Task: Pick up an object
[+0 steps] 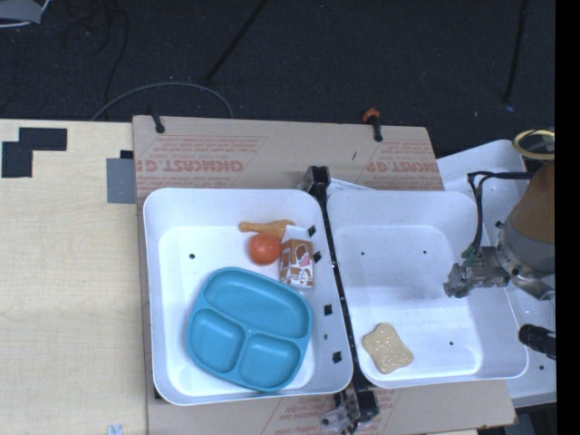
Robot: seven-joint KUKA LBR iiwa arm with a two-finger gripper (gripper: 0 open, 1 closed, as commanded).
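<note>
The left bin (172, 243) holds a blue divided plate (249, 328), a red tomato-like ball (265, 248), an orange carrot-shaped piece (265, 227) and a small brown-and-white carton (297, 264). In the right bin (408, 220) a beige cracker-like piece (388, 348) lies near the front left corner. My gripper (460, 282) hangs low at the right bin's right side, well to the right of the cracker and above bare bin floor. I see nothing between its fingers. The arm's orange band (544, 202) is at the view's right.
A black divider (328, 270) runs between the two bins. Brown cardboard (281, 157) lies behind the bins. Black cables (480, 211) hang by the wrist. Light wooden bench surface (63, 288) spreads to the left.
</note>
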